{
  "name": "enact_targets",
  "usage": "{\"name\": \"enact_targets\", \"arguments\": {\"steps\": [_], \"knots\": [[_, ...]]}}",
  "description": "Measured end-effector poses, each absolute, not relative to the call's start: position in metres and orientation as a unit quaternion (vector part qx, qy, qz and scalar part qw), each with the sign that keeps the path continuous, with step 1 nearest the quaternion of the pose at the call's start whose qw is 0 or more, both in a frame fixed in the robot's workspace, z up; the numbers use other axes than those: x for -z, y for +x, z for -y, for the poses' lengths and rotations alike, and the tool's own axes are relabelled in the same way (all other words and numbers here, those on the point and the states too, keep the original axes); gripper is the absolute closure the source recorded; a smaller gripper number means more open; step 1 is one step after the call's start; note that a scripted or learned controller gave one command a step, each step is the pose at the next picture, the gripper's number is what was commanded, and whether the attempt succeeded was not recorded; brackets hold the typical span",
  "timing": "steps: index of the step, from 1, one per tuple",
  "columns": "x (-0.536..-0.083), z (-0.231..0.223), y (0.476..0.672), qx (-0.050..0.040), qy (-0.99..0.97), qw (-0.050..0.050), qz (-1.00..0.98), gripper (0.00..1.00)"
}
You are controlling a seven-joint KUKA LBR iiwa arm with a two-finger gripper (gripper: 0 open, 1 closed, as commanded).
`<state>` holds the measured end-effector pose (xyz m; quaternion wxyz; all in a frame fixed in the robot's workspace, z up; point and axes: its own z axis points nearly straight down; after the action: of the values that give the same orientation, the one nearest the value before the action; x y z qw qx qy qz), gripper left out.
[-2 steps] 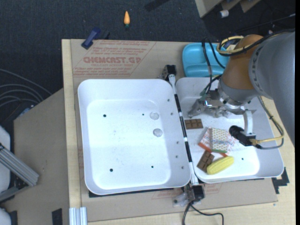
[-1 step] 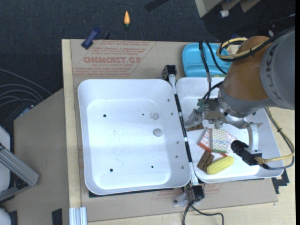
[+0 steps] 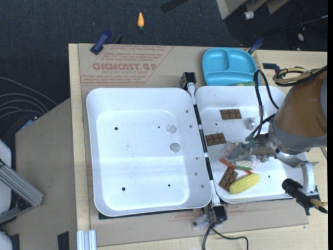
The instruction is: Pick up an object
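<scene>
End effector (image 3: 240, 152) low in right bin (image 3: 270, 100) near corn (image 3: 245, 183), brown blocks (image 3: 216, 138); finger state cannot tell

A light blue divided tray (image 3: 229, 65) is set on the bench (image 3: 130, 61) at its far edge, just behind the right bin. A blue clip (image 3: 100, 42) is seen at the bench's far left corner. A small orange object (image 3: 140, 20) lies on the dark floor (image 3: 47, 30) beyond. Grey cables (image 3: 21, 113) are coiled left of the bench.

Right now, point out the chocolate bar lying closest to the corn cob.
The chocolate bar at the right bin's near edge, touching the corn cob; the other two lie farther back.
</scene>
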<state>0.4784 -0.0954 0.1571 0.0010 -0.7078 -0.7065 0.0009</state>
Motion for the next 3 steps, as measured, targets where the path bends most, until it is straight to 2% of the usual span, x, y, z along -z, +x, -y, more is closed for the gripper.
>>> {"name": "enact_targets", "arguments": {"steps": [1,2,3], "knots": [[-0.087,0.1,0.515,0.0012,-0.707,-0.002,0.707,0.0],[-0.085,0.102,0.59,0.0003,-0.707,0.0,0.707,0.0],[-0.085,0.093,0.524,-0.0005,-0.707,0.001,0.707,0.0]]}}
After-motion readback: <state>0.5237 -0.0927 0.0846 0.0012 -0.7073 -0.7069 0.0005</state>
